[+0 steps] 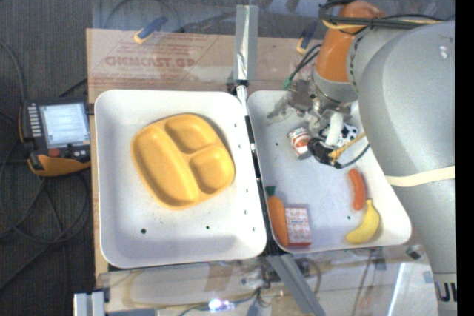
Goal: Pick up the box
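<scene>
Gripper sits low over the back of the right bin, under the arm's orange band; whether it is open or closed, or has hold of anything, cannot be told from this view.

From the left: a handheld pendant with a lit screen lies on the floor beside the bench. The left bin holds a yellow divided tray, set at a tilt near its middle. A metal rail stands between the bins at the back.

In the right bin, a carrot lies along the left wall near the front, and the box, red and white, lies flat just beside it, well apart from the gripper. A small red-and-white can lies near the gripper. A sausage lies farther right, with a banana just in front of it at the front right corner.
</scene>
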Controlling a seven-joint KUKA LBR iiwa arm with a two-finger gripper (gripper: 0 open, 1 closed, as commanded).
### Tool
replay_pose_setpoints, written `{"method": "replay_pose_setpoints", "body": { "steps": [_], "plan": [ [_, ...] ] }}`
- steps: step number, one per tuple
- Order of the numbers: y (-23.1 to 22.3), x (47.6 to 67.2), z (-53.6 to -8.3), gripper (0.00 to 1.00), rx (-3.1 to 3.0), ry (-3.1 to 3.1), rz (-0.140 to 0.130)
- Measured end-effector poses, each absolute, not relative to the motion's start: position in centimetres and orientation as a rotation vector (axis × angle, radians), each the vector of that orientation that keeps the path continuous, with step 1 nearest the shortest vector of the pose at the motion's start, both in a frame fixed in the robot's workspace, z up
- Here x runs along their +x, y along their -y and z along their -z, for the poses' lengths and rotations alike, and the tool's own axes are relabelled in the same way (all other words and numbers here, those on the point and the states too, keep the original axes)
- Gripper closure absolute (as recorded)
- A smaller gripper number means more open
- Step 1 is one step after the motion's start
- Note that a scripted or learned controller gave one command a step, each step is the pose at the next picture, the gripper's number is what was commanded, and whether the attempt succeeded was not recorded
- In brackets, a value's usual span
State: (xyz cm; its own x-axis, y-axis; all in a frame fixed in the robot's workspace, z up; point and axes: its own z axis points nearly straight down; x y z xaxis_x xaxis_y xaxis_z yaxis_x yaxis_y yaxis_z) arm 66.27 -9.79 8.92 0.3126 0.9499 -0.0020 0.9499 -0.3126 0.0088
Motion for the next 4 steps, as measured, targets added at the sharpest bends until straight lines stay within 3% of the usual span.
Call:
{"method": "replay_pose_setpoints", "body": {
  "steps": [1, 2, 3, 4],
  "plan": [
    [12.2, 59.1, -9.0, 0.0, 2.582, -1.778, -0.008],
    [12.2, 59.2, -10.0, 1.0, 2.583, -1.778, -0.013],
    [12.2, 59.2, -10.0, 0.0, 2.583, -1.778, -0.012],
    [9.9, 58.9, -21.4, 0.0, 2.617, -1.736, 0.006]
  ]
}}
